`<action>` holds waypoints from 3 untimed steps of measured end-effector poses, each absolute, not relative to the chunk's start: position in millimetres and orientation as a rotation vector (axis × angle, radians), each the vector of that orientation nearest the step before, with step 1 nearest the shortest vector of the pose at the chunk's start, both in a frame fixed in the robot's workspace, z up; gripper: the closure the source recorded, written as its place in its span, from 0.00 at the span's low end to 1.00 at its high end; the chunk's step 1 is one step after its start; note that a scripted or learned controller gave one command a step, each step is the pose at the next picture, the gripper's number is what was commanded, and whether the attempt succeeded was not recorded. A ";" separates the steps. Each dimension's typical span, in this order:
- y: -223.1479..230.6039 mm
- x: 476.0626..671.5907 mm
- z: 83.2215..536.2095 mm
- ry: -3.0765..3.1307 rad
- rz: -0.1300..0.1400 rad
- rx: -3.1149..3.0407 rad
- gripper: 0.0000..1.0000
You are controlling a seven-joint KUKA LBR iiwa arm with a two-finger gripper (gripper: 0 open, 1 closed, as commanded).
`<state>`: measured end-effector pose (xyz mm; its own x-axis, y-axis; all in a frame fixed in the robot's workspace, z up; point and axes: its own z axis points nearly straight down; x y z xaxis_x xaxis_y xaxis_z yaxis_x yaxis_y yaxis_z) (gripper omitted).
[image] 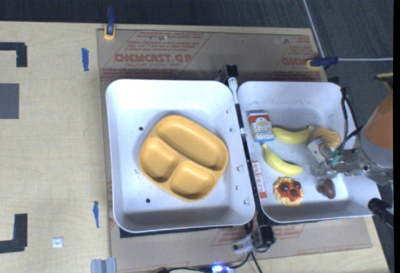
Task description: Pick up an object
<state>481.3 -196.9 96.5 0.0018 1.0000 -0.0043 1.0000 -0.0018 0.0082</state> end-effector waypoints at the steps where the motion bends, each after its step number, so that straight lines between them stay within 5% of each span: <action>1: -128.1 486.2 160.2 2.222 0.002 2.218 1.00; 2: -128.5 486.0 160.1 2.221 0.002 2.219 0.00; 3: -93.5 480.2 86.0 2.220 0.004 2.220 0.00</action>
<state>480.2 -93.5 86.0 -0.0001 1.0000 -0.0002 1.0000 0.0001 0.0034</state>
